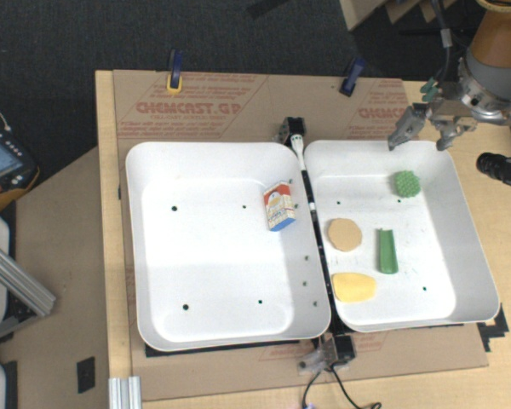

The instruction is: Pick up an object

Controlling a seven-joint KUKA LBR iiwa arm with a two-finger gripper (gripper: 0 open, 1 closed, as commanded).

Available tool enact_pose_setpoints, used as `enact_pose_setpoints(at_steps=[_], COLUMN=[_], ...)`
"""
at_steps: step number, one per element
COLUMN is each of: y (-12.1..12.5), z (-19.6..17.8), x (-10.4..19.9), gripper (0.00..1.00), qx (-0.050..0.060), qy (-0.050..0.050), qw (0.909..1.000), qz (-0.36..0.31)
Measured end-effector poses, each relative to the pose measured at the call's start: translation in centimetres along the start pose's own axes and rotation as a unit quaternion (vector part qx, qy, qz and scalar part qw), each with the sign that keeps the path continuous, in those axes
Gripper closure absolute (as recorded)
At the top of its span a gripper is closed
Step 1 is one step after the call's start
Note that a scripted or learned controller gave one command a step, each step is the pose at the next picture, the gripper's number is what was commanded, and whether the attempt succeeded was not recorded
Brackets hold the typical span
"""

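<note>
You're looking down at two white bins sitting side by side on a brown cardboard sheet (238,100). The arm (494,41) is reaching in from the top right corner. Its gripper (424,136) is hanging over the back edge of the right bin (460,228), w/ the two fingers (402,135) spread wide apart. Nothing is sitting between them, so the claw is holding nothing.

The things to pick are mostly lying in the right bin. A fuzzy green ball (405,183) is sitting near the back, just below the gripper but not touching it. A round tan disc (344,234) is lying near the middle, on the left side of that bin. A green block (387,250) is lying just beside it to the right. A yellow lump (354,287) is sitting in front of the disc, close to the front wall.

In the left bin (196,296) a small box (279,206), red, white & blue, is standing near the right wall, toward the back.

A blue clip (175,68) and another clip (353,75) are pinching the cardboard at the back edge.
</note>
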State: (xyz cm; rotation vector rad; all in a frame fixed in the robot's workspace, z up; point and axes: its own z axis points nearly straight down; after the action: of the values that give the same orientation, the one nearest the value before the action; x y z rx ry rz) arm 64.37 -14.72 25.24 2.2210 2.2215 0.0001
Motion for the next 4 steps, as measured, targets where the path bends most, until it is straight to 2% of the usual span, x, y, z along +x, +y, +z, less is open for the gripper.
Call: enact_pose_setpoints(at_steps=[1,2,3,4], y=[-4.7,-8.8,-12.9,-7.7], z=[-0.8,-2.9,14.8,16.8], x=[-7.9,-7.4,-6.0,3.0], gripper=[0.00,0.00,0.00,0.00], qx=[0.001,0.001,0.007,-0.001], qy=[0.000,0.000,0.003,0.000], qw=[1.0000,1.0000,1.0000,1.0000], qz=[0.002,0.001,0.001,-0.001])
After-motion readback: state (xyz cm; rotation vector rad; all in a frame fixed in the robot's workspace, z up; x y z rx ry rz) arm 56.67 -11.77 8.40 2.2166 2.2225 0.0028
